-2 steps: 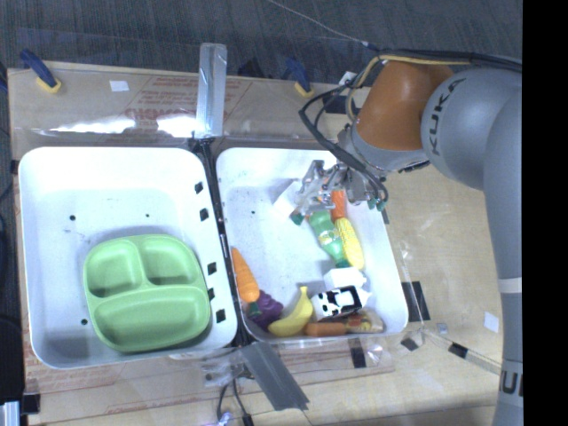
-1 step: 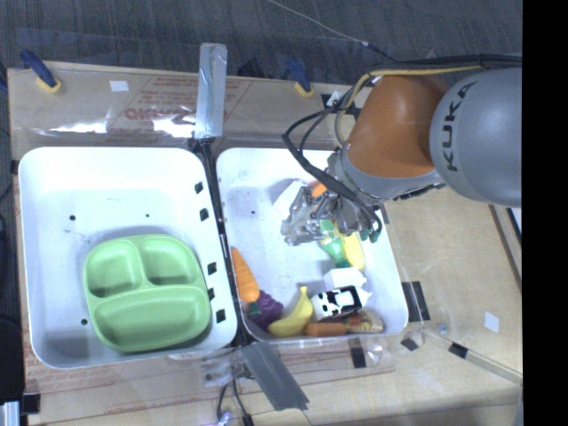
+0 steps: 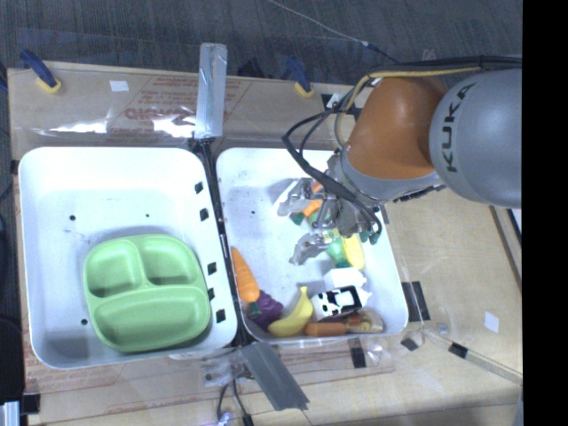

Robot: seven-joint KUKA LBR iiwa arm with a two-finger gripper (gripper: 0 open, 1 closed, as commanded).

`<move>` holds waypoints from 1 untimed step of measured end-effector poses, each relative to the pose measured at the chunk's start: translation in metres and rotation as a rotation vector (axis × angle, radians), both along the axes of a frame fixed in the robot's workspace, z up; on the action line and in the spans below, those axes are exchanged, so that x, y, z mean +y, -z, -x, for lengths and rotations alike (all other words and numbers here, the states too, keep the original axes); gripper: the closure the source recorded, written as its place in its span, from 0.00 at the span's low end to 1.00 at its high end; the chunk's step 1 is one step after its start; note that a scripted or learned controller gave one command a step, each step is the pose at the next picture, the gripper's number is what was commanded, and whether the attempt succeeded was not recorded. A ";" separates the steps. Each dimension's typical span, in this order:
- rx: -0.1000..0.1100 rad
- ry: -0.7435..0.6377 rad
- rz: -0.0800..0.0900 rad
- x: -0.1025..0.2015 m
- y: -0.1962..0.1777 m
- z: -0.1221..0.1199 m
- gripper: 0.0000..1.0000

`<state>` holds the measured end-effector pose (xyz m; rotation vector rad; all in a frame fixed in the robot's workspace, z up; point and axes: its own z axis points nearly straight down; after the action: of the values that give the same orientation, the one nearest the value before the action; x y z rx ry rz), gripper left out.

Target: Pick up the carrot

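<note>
carrot [image 3: 244, 275] lying by the right bin's [image 3: 266, 162] left wall, claw [image 3: 306, 222] hovering nearby, spread open, nothing gripped, green tray [image 3: 142, 291] left bin

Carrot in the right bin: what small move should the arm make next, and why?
Probably shift the gripper toward the bin's left wall and lower it. The carrot lies there along the wall, just above the purple toy and the banana, while the gripper hangs apart from it over the bin's middle, near other toys.
</note>
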<state>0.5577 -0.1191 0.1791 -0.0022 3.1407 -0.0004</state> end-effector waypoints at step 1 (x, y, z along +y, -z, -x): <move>0.005 0.041 -0.002 -0.010 0.091 -0.058 0.00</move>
<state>0.6154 -0.1294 0.0885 0.0622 3.1455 0.0019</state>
